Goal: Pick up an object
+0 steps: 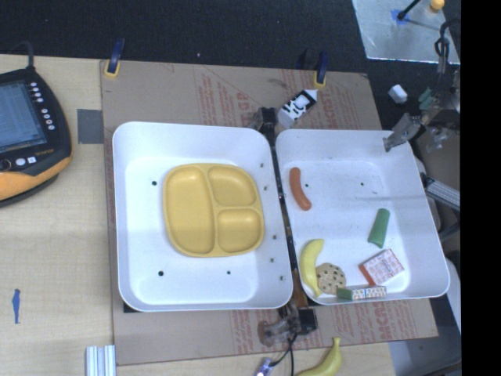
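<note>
Inside the left bin [133, 210] sits a yellow tray [213, 209]; gripper [407, 131] state unclear at the right bin's [352, 151] corner.

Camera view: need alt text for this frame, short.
Two shallow white bins sit side by side on a bench: the left bin holds a yellow divided plate, the right bin holds a sausage, a banana, a cookie, a green block and a small red-and-white packet. The gripper hangs over the right bin's far right corner.

Pale wooden bench [55, 241], seemingly dark floor [196, 10]
</note>
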`<state>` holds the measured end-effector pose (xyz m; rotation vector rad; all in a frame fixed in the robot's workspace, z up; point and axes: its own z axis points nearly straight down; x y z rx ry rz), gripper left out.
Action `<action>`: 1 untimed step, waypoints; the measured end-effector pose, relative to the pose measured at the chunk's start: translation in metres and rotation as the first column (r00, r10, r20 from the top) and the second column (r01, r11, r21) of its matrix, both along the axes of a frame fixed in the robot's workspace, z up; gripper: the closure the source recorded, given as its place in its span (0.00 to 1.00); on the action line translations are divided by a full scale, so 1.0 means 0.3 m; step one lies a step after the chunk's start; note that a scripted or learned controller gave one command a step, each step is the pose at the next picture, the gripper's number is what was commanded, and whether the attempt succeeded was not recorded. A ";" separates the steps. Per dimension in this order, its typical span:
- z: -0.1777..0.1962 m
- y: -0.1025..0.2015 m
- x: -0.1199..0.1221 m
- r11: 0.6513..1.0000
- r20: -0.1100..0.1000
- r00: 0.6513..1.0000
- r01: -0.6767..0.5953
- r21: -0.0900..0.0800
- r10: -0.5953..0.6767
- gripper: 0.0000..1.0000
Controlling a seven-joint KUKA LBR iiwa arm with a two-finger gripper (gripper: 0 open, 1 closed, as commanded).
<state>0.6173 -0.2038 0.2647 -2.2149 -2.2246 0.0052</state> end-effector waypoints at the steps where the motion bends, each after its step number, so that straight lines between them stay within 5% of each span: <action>1: -0.449 -0.027 -0.190 1.000 -0.002 1.000 -0.001 0.001 0.001 0.00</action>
